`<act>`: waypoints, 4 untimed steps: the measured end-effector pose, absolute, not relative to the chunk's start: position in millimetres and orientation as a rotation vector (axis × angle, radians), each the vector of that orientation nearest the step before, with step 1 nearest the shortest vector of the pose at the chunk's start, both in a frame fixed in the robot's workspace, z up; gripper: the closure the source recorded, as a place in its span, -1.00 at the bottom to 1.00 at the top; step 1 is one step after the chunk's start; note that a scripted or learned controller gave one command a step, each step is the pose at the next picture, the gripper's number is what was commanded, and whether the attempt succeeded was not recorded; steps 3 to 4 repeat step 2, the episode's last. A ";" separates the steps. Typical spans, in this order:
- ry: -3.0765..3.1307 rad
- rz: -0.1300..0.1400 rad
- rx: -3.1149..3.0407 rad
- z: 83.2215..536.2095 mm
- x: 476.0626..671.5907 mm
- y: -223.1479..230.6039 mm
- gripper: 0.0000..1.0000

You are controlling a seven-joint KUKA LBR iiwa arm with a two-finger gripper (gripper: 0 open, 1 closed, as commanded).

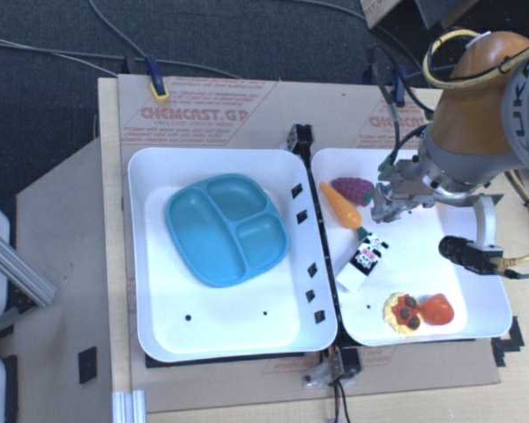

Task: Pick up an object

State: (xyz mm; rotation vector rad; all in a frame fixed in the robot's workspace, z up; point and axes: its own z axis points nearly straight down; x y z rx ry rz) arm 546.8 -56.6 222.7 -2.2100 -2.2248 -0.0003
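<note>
Here we see gripper [386, 203] low over right bin [476, 324], beside grapes [353, 189] and carrot [340, 205], likely lining up pick; fingers' state: cannot tell.

Blue three-section plate [225, 227]: well left of the gripper [386, 205], lying flat in the left white bin [150, 263]. Right white bin [480, 324]: directly beneath the gripper, touching the left one. Cardboard sheet [203, 108], red print, under both bins. Yellow-and-blue clamp [156, 82] on its far edge, up-left of the gripper. Grey cable [115, 25] on dark carpet beyond.
</note>
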 end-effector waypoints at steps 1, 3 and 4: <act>-2.228 -0.003 -2.213 227.4 549.6 3.9 1.00; -2.225 0.000 -2.211 229.9 535.9 65.3 1.00; -2.225 0.000 -2.211 229.9 535.9 65.3 1.00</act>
